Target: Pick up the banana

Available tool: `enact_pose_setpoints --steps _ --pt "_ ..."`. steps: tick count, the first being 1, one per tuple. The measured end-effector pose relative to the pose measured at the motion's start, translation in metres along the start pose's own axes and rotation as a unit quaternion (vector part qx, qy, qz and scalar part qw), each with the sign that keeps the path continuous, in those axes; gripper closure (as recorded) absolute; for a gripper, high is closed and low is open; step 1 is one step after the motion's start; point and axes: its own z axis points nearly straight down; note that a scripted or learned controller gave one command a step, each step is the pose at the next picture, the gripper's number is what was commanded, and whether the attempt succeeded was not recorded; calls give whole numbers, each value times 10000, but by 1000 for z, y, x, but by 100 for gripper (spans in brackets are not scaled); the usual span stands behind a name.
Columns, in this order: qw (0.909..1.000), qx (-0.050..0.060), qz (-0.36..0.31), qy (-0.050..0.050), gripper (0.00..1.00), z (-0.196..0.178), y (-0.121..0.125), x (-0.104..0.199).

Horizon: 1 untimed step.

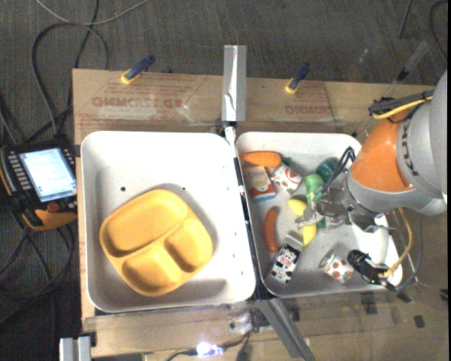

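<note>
Arm comes in from 3 o'clock, orange band w/ partial "KU" lettering visible on the grey link. Gripper sits low over the right bin, roughly mid-bin; whether it is clenched or released can't be told from this angle.

Banana: yellow, lies just under/beside the gripper tip, toward 6 o'clock of it; a paler yellow bit shows at 9 o'clock of the tip. Not clear if there's contact.

Other stuff in right bin: orange carrot at 11 o'clock corner; small carton w/ red/blue print below it, text too small to read; red-white printed cup beside it; green item and teal item at 12 o'clock of gripper; red sausage at 9 o'clock; black-white patterned cup at 7 o'clock; strawberry-print cup at 5 o'clock.

Left bin holds a yellow divided tray, 3 compartments.

Cardboard behind bins carries faded red print, unreadable. Pendant w/ lit screen at 9 o'clock, off bench.
</note>
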Motion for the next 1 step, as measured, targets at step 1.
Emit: enact_pose_setpoints --steps 1 --pt "9998 155 100 -27 100 -55 99 49"
